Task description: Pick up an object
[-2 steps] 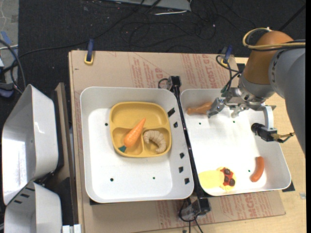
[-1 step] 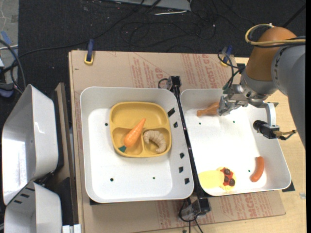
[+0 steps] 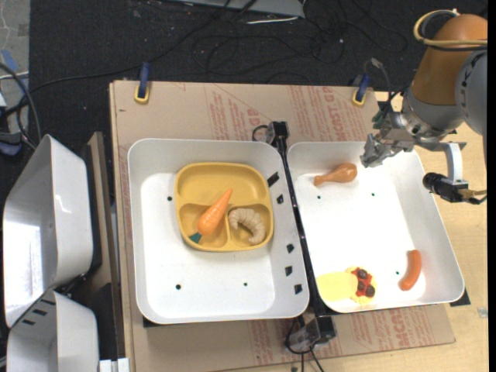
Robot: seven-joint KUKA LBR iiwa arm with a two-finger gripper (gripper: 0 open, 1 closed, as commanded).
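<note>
Two white bins side by side: left bin [image 3: 155,285] holds a yellow divided plate [image 3: 223,178] w/ a toy carrot [image 3: 215,212] and a pale shrimp-like piece [image 3: 249,223] in its compartments. Right bin [image 3: 372,239] holds the loose stuff.

Arm [image 3: 446,68] comes in over the right bin's far right corner; gripper [image 3: 377,150] hangs above the far rim. Can't tell how the jaws stand, too small and dark against the rim.

Likeliest target, judging by closeness: the toy drumstick [image 3: 337,176], lying flat near the bin's far edge, just beside the gripper, toward the bins' shared wall and a bit nearer the camera. Long axis runs roughly across the bin, slightly tilted; fat end toward the gripper, thin bone end toward the divider.

Other picks, well apart at the near end: orange sausage [image 3: 411,270] by the right wall, yellow flat piece w/ red bits [image 3: 347,284].
</note>
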